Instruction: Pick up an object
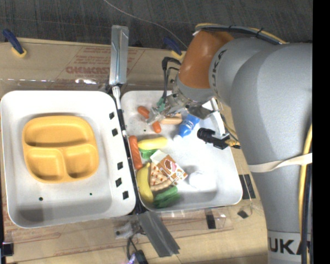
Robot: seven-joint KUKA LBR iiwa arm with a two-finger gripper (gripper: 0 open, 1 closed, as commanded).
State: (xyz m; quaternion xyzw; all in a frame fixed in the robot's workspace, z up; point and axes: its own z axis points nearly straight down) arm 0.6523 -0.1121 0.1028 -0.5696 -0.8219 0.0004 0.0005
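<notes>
1 gripper over toy food

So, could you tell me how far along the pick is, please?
Done: the gripper is down in the right bin, among the small carrot pieces beside the blue bottle. In hand: nothing visibly. Left: gripping one item and lifting it.

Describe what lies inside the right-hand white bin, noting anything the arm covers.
Right bin holds toy food: banana, pizza slice, corn, carrots, blue bottle. The arm covers its far right corner.
</notes>
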